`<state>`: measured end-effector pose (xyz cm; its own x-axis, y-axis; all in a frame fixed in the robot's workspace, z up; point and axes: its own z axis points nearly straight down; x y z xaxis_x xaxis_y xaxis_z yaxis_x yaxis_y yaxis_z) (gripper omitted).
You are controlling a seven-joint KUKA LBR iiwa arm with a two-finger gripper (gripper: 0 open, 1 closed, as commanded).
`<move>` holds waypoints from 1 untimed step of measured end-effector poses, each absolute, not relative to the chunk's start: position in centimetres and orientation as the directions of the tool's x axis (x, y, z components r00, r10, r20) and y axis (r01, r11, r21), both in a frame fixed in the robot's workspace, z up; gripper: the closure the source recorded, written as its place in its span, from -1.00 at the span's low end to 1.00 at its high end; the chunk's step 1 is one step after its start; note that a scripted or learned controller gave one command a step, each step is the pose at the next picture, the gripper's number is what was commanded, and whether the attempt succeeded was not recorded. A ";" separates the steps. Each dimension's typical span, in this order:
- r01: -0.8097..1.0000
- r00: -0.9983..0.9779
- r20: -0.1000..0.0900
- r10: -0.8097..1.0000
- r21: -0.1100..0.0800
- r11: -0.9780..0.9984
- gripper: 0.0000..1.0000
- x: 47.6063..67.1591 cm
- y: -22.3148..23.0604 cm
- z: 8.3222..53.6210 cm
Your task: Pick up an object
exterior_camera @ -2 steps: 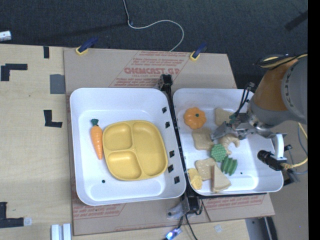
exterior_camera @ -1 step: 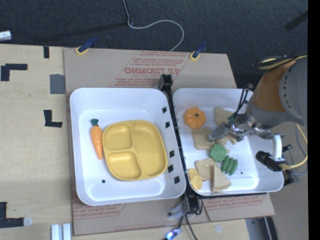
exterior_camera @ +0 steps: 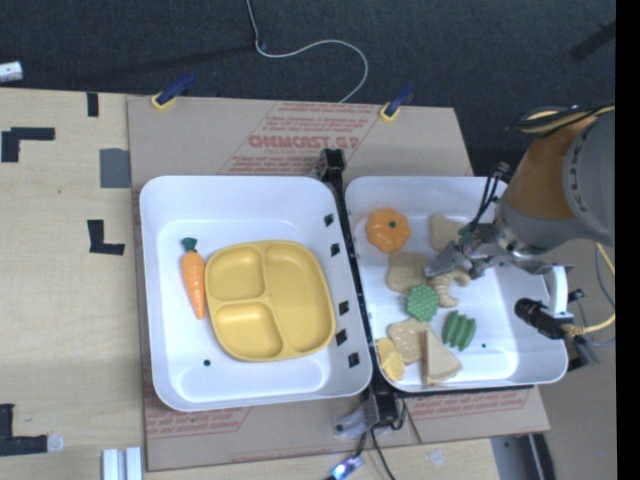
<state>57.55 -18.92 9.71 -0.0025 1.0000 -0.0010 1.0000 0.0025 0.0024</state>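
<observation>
The right bin holds several toy foods. An orange pumpkin lies at its upper left, with a tan slice just below it. Further down are a bumpy green piece, a dark green vegetable, a tan bread piece, a pale wedge and a small yellow piece. My gripper hangs low over the middle of this bin, right beside the tan slice and above the bumpy green piece. Another tan piece sits just above the gripper.
The left bin holds a yellow divided plate and a toy carrot to its left. A raised divider separates the two bins. The arm's grey and orange body covers the right bin's right edge.
</observation>
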 end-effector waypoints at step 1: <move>1.000 -0.002 0.000 1.000 0.003 0.002 1.00 58.4 -18.4 14.4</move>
